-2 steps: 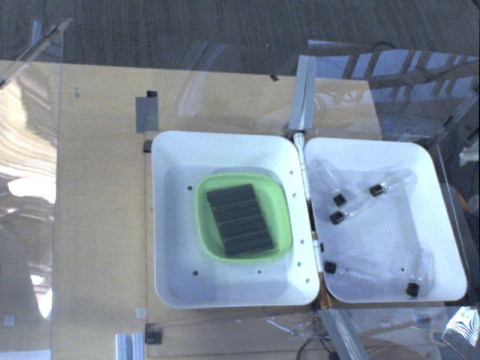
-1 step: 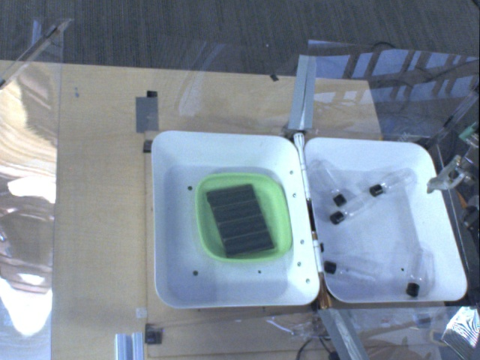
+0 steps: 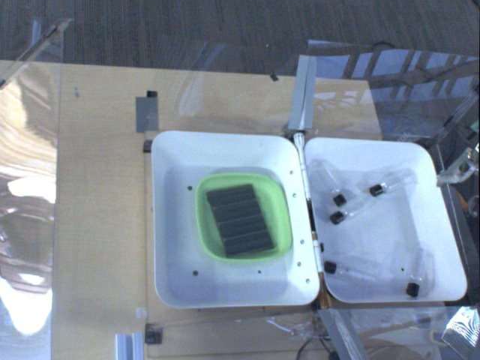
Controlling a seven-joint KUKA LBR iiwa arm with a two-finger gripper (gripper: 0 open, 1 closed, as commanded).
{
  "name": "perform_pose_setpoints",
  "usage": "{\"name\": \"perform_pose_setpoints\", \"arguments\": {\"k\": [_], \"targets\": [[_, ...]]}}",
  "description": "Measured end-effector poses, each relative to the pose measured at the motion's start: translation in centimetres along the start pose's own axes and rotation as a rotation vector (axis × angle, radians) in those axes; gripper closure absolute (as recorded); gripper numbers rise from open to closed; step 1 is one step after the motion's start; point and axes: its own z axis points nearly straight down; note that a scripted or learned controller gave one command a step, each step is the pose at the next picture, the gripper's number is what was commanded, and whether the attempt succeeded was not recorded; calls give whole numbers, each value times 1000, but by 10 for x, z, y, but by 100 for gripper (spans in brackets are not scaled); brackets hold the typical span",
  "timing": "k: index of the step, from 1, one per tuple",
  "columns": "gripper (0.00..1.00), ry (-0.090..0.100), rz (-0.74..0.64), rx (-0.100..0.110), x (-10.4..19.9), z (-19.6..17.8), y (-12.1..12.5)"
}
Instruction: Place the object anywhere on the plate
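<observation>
A dark ridged block lies on the green plate – clear tubes are scattered in the neighbouring bin.

In the left bin (image 3: 172, 276) a green plate (image 3: 279, 223) is set near the middle, and a dark ridged block (image 3: 240, 220) is seen lying flat and slightly askew inside its rim – so the placing appears done, if that block is the object meant. In the right bin (image 3: 442, 276) several clear tubes with black caps (image 3: 339, 199) are spread loosely, possibly as spare pick stock. What looks like part of the arm (image 3: 463, 167) is glimpsed at the right edge; the gripper's state cannot be told.
</observation>
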Motion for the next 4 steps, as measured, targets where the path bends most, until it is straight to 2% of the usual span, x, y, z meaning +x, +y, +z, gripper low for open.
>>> {"name": "perform_pose_setpoints", "arguments": {"k": [1,2,3,4], "targets": [[0,1,-155,-5,0,-60,2],[0,-1,-160,2,1,8,-1],[0,2,-349,-9,4,-105,-2],[0,0,-559,-6,3,-114,-2]]}}
